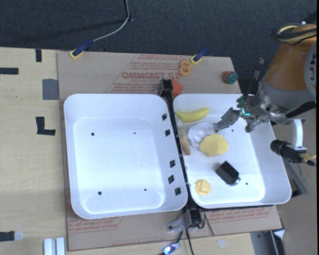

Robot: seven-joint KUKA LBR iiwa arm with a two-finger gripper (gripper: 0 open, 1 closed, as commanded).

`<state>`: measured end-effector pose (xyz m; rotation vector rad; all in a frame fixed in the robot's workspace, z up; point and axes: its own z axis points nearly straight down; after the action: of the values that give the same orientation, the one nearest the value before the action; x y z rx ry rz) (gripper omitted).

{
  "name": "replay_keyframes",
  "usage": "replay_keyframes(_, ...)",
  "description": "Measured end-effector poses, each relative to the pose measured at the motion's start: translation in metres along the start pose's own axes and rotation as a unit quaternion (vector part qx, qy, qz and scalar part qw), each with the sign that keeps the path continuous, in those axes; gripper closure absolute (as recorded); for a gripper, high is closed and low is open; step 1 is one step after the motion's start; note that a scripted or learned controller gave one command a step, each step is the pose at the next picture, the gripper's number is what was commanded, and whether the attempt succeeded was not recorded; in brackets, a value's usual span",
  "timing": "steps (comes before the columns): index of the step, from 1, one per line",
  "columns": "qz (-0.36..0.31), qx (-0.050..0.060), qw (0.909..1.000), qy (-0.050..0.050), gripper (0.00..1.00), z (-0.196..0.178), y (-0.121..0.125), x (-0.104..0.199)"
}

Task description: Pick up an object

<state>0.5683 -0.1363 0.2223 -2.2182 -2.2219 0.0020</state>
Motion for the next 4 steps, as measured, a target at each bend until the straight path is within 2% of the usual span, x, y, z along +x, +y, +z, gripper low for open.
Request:
replay_keyframes(1,0.001,-0.001,1.0000,-0.001,0.00,0.127,0.032,0.035)
replay_keyframes(2,-0.005,-0.001,0.9999,0.009,0.00,0.090,0.040,0.092)
replay_keyframes(3,-0.016,0.002,0.9996,0.023,1.00,0.081,0.041,0.113)
replay_keyframes(4,-0.004,-0.005,1.0000,0.000,1.00,0.009,0.069,0.137)
